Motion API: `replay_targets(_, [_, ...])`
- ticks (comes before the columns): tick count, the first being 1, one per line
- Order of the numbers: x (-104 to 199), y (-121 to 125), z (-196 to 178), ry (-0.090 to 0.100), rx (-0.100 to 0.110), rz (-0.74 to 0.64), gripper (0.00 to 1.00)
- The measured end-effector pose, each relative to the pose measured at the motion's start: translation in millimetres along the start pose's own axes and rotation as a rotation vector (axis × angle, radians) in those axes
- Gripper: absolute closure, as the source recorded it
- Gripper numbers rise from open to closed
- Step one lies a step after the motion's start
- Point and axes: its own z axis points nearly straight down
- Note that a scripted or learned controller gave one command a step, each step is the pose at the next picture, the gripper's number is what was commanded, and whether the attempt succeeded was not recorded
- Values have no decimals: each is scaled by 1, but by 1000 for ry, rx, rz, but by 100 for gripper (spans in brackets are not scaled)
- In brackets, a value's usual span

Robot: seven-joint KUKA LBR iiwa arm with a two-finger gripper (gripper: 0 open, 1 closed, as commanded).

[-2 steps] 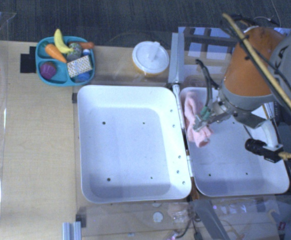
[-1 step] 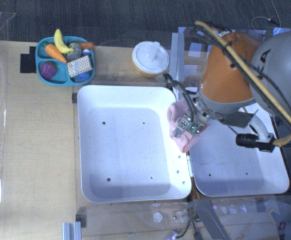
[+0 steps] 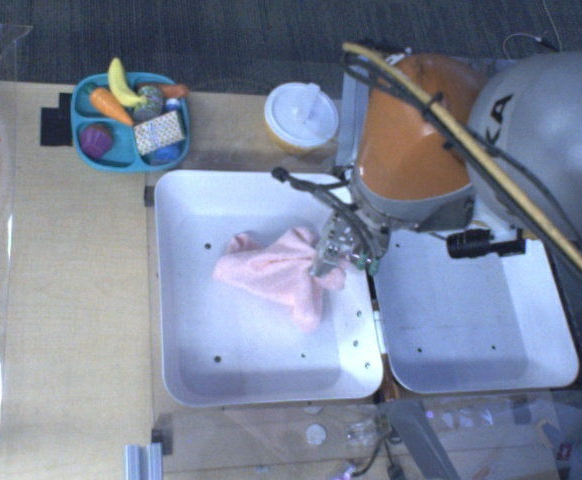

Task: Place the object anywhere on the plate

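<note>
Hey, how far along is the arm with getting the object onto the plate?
Early on. Done: the claw has reached the pink cloth in the left bin. In hand: it sits at the cloth's right edge, but whether it grips is unclear. Left: lifting and placing; the blue divided plate of toy food sits outside the bins, top left.

From my remote seat the feed looked evenly and brightly lit from overhead, with no hard shadows. The two white bins [image 3: 261, 368] came through nearly washed out, their walls soft at the corners. Faint shading lay under the pink cloth [image 3: 276, 273]. A clear panel along the worktop's [image 3: 71, 298] left edge caught pale streaks of glare. The whole picture was slightly soft, and the arm's grey shell [image 3: 561, 128] near the right edge looked blurred.
</note>
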Motion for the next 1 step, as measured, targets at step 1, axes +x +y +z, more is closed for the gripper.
replay_targets(1, [17, 48, 5, -2, -2, -347, 100])
